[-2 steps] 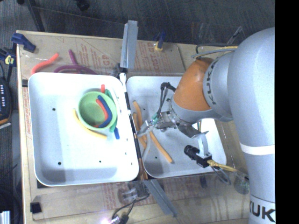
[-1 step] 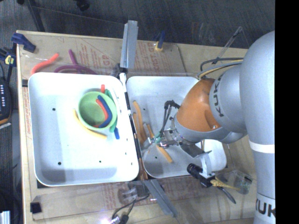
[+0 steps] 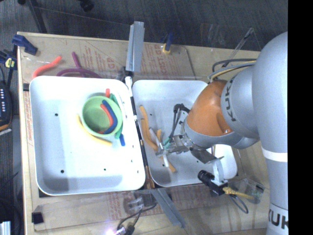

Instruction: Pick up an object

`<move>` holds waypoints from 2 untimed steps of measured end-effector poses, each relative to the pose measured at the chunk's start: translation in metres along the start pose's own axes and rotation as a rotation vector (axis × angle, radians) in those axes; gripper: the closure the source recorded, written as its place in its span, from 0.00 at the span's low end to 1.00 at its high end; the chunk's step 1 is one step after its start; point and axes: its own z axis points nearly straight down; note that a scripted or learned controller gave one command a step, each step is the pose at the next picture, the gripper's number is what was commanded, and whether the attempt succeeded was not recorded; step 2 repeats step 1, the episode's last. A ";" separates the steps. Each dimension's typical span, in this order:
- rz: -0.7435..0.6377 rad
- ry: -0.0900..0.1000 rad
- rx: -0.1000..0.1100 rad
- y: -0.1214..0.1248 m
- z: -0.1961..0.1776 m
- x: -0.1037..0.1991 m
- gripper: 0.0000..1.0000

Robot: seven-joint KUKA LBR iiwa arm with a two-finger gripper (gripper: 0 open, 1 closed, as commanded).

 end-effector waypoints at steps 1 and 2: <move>0.003 0.005 -0.001 0.053 -0.091 0.038 1.00; 0.003 0.005 -0.001 0.053 -0.091 0.038 1.00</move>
